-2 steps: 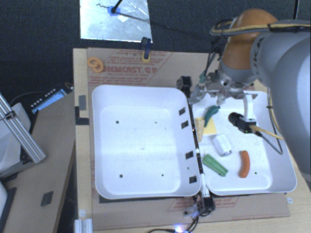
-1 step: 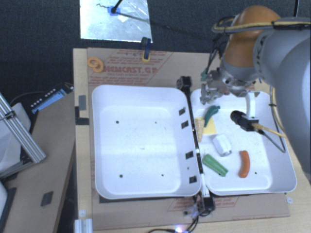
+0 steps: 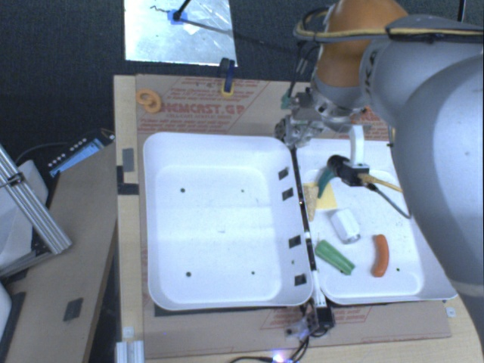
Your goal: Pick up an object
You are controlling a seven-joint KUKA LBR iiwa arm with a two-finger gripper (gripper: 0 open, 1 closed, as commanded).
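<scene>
The right bin (image 3: 404, 282) holds several small things. A white block (image 3: 345, 225) lies near its middle, with a green piece (image 3: 334, 256) in front of it and an orange-red sausage shape (image 3: 380, 255) to the right. A yellow flat piece (image 3: 326, 197) and a teal piece (image 3: 326, 178) lie by the divider. My gripper (image 3: 295, 132) hangs over the far end of the divider between the bins, above and behind these things and touching none of them.
The left bin (image 3: 219, 225) sits beside the right one on a cardboard sheet (image 3: 204, 106). An orange ring (image 3: 148, 100) and a blue-and-yellow clip (image 3: 227, 76) lie on the cardboard behind the bins. The arm's large grey body (image 3: 431, 112) overhangs the right bin.
</scene>
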